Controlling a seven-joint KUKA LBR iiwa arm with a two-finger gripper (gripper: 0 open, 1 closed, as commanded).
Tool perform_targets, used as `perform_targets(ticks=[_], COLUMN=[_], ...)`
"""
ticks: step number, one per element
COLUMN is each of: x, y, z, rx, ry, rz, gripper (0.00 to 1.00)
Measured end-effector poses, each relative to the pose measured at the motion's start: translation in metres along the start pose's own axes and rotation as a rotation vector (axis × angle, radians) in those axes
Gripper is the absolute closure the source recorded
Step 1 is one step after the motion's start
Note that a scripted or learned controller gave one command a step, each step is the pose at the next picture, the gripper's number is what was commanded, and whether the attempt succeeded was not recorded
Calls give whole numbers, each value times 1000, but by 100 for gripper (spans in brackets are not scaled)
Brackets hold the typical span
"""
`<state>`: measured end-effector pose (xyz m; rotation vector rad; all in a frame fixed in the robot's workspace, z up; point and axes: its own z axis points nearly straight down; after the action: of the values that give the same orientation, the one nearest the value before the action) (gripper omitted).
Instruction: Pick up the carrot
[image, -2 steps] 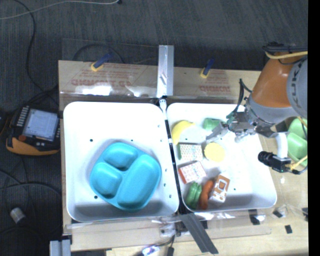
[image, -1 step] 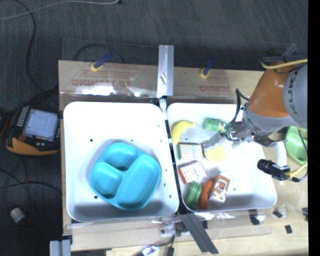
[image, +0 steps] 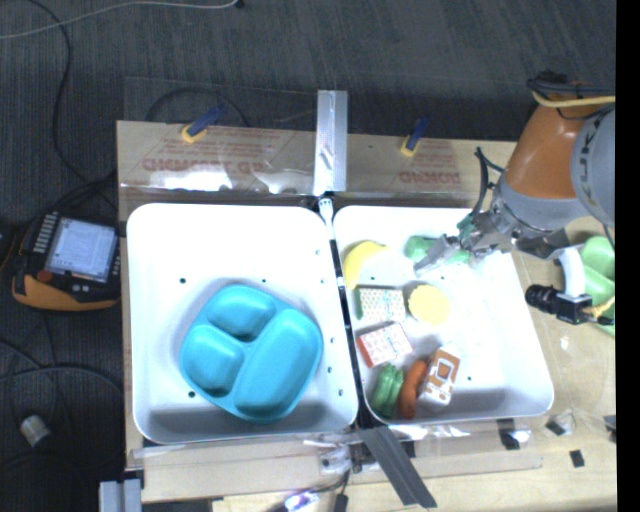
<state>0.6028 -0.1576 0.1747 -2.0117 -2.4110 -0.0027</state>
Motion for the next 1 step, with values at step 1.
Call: perform_targets(ticks=[1], x=[-19], y=[30], z=[27], rx=[2], ry=[-2], rz=[151], gripper=[0])
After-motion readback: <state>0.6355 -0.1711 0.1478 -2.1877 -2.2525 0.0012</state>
